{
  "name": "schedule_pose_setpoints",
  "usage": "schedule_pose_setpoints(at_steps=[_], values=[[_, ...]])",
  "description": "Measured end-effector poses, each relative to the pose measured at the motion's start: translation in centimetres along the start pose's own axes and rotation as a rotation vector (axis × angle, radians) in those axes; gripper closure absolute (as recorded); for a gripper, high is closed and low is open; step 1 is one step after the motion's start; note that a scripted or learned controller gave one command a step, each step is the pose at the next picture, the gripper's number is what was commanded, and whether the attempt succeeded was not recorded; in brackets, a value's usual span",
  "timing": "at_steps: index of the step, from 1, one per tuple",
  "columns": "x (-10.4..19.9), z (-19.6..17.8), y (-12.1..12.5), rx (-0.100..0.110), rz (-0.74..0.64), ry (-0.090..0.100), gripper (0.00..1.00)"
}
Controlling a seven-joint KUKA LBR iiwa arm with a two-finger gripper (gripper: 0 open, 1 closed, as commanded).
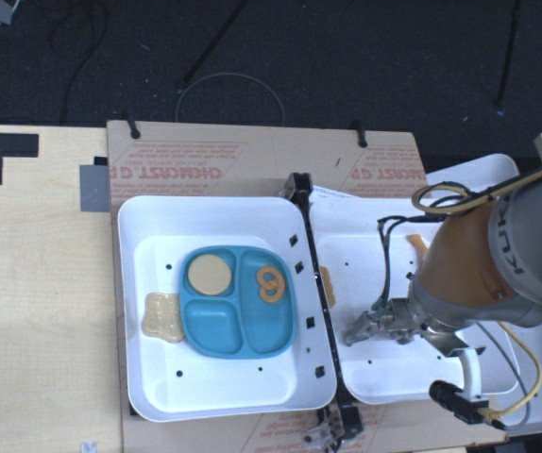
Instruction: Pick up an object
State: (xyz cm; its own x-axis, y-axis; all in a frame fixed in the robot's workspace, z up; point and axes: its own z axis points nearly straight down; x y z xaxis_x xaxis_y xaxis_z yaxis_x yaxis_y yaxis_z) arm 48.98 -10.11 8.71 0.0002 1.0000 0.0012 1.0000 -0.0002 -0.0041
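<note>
The grey arm with its orange band (465, 253) reaches in from the right side of the frame and bends down over the right shallow white plastic bin (365, 385). Its metal two-finger hand (358, 332) sits low in the lower left part of that bin, close to the black divider (314, 281) that runs between the two bins. Whether the hand is released or clenched cannot be told from this angle, and nothing can be seen between its tips.

In the right bin, a thin orange-brown strip (327, 287) lies along the left wall, just above and to the left of the hand and apart from it. A small orange piece (415, 245) lies further up in the same bin, near the arm's orange band.

The left shallow white plastic bin (148, 385) fills the centre of the frame. A blue plastic tray with three compartments (224, 333) rests on its floor. A round tan cracker-like disc (209, 274) sits in the tray's upper left compartment, and a small brown pretzel (270, 285) sits in the upper right compartment. A pale beige toast-shaped piece (162, 317) lies on the bin floor, touching the tray's left edge.

Both bins stand on a sheet of brown printed cardboard (252, 163), which lies on the light wooden counter (35, 300) at the left of the frame.
</note>
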Motion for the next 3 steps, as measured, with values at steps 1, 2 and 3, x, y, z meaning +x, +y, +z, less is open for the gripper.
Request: schedule_pose_setpoints(at_steps=[1, 2, 3], values=[[-0.2, -1.2, 0.1, -0.001, 0.008, 0.000, 1.00], [-0.1, -5.5, 0.7, -0.004, -0.001, -0.001, 1.00], [0.8, -10.5, 0.3, -0.006, -0.001, -0.001, 1.00]])
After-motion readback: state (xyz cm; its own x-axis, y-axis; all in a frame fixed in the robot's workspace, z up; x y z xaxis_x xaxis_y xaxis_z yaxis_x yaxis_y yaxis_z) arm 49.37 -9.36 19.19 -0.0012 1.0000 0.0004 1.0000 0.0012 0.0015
